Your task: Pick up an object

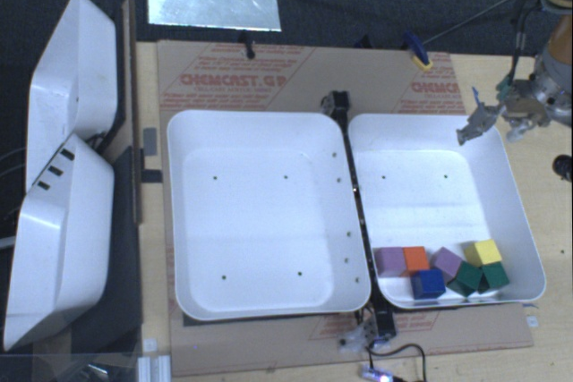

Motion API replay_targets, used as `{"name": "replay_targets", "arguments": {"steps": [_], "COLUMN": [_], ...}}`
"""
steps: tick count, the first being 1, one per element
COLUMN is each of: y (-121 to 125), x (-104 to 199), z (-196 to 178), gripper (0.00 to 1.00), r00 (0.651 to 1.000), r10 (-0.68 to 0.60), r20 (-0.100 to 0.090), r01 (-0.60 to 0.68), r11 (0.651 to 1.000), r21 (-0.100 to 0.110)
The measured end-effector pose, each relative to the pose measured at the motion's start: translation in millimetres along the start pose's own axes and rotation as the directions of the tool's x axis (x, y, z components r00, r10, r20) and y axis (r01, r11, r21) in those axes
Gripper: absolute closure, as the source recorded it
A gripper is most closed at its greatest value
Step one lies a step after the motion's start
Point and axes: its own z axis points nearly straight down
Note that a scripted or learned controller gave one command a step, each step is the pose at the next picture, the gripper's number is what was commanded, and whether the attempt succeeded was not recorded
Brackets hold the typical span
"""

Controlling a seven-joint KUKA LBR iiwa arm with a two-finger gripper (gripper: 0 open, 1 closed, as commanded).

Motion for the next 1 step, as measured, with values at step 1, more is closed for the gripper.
{"name": "replay_targets", "arguments": {"steps": [1], "y": [0.4], "x": [0.0], "z": [-11.0], "gripper": [1.0], "r00": [1.0], "r10": [-0.001], "r20": [0.0], "r01": [0.001], "r11": [1.0], "r21": [-0.002]}}
